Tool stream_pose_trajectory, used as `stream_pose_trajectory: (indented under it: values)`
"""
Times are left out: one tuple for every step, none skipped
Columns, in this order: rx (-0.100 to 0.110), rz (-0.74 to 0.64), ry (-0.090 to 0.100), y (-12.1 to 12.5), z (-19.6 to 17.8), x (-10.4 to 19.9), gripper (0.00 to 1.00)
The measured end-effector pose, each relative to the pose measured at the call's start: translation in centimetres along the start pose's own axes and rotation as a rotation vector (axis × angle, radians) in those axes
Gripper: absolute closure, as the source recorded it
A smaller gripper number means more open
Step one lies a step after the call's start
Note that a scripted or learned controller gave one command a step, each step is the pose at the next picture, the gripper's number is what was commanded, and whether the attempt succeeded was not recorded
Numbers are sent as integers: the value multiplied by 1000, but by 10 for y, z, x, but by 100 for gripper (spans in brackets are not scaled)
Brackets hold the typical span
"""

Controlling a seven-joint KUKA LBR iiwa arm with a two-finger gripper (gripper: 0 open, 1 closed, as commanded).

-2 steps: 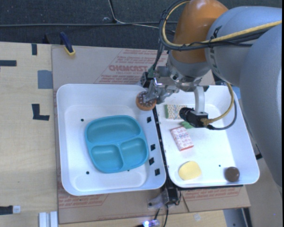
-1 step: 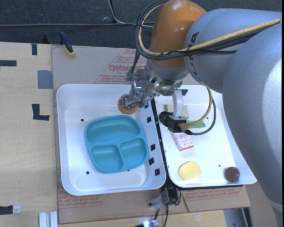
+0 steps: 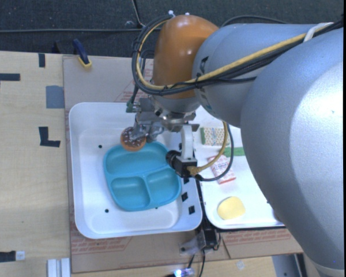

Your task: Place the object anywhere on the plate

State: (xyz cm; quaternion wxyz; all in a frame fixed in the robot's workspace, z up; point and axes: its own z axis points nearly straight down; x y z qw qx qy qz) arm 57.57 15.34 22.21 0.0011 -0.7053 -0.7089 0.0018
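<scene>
A blue plate (image 3: 139,178) with three compartments lies in the left white bin (image 3: 86,154). My gripper (image 3: 139,133) hangs over the plate's far left rim, under the arm's orange band. A small round brown object (image 3: 132,140) sits between the fingertips, and the gripper is shut on it. The object overlaps the plate's upper left edge; I cannot tell whether it touches the plate. The arm's bulk hides much of the right bin.
In the right bin (image 3: 248,221) lie a yellow rounded object (image 3: 230,208), a green-and-white packet (image 3: 213,135) and a red-and-white card (image 3: 220,166). A cable loops down beside the plate's right edge. A blue-and-yellow clamp (image 3: 81,53) sits at the bench's far edge.
</scene>
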Motion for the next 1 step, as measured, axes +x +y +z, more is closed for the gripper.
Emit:
stream_pose_trajectory:
  values:
    - [-1, 2, 0, 1, -1, -2, 0]
